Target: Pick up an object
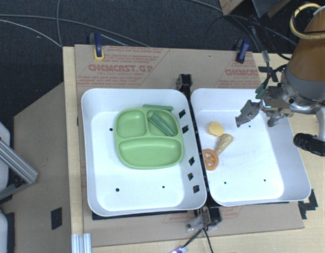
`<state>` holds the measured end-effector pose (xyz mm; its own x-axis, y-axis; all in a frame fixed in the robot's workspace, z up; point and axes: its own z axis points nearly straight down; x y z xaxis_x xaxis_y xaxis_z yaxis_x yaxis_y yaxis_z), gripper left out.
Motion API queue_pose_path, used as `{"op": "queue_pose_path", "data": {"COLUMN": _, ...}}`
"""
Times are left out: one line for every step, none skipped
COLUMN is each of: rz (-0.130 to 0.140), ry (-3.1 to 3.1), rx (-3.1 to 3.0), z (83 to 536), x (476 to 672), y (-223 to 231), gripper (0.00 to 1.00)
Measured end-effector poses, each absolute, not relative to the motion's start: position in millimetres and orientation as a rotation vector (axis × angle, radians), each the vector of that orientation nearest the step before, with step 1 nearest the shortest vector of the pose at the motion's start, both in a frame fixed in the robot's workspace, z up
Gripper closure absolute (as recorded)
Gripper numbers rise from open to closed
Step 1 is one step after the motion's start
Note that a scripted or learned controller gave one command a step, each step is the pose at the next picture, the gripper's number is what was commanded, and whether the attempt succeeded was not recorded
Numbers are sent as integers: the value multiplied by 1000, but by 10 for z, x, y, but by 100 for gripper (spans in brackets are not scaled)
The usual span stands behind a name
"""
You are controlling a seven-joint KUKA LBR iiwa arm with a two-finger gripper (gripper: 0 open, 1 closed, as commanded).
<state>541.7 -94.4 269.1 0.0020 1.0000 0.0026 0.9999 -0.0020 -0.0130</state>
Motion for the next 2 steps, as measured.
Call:
{"op": "queue_pose_path", "data": {"rz": 0, "ry": -2221, "rx": -2219, "z": 2748, "x": 5437, "y": -943, "gripper": 0}}
{"op": "queue_pose_path", "data": {"rz": 7, "ry": -2216, "rx": -2216, "z": 2129, "x": 5390, "y": -893, "gripper": 0}}
